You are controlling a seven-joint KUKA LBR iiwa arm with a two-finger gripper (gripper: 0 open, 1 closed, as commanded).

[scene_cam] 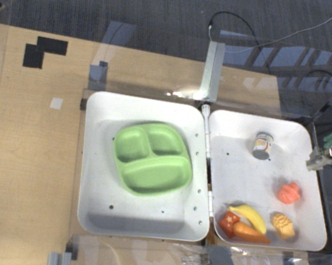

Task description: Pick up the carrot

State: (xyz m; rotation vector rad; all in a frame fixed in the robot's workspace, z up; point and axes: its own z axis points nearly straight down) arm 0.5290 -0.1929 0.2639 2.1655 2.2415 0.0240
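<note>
The carrot [250, 233] lies in the lower left corner of the right bin [234, 168], touching the banana [250, 217] above it and a red piece [229, 220] at its left end. Come down on its free right half, fingers across its width. The gripper [326, 157] sits at the frame's right edge; you cannot tell its state. The left bin [97, 150] carries a green divided plate [152, 158] on a pale wooden bench [23, 158].

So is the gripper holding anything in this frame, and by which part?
Nothing is held. The carrot lies in the right bin beside the banana, with the arm away at the right edge.
</note>
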